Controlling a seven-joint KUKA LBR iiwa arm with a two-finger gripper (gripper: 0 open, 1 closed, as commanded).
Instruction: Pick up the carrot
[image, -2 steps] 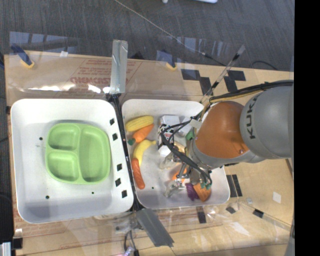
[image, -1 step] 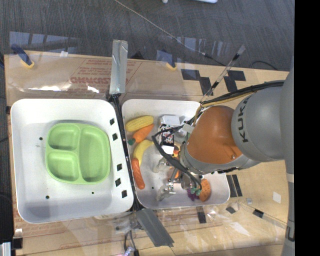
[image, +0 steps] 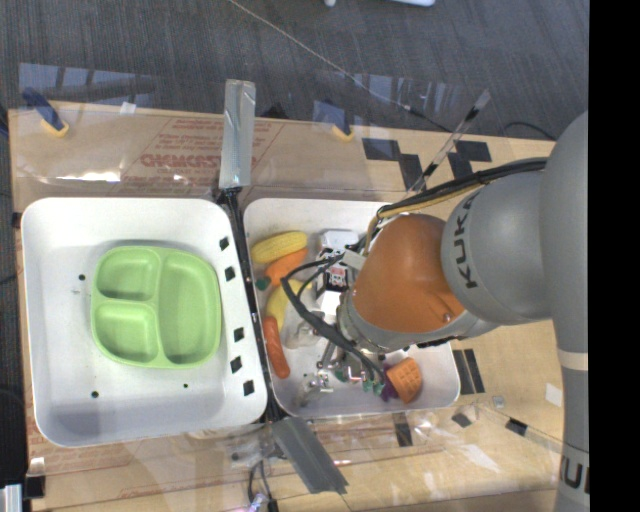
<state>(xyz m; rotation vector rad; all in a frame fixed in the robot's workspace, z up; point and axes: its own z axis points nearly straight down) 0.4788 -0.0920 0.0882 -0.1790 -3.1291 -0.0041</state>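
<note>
Carrot, slim orange plastic (image: 275, 347), lay against the right bin (image: 300, 208)'s left wall, lower centre; gripper (image: 325, 380) state unclear. Likely light, stiff, slippery: best pinched across its middle.

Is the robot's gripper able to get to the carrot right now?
Probably yes. The carrot lies uncovered along the right bin's left wall, and the gripper is just beside it. The wall close by may make grabbing tricky.

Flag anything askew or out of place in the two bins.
The carrot lies jammed along the left wall of the right bin, apart from the other toys. The green divided plate sits slightly tilted in the left bin.
</note>
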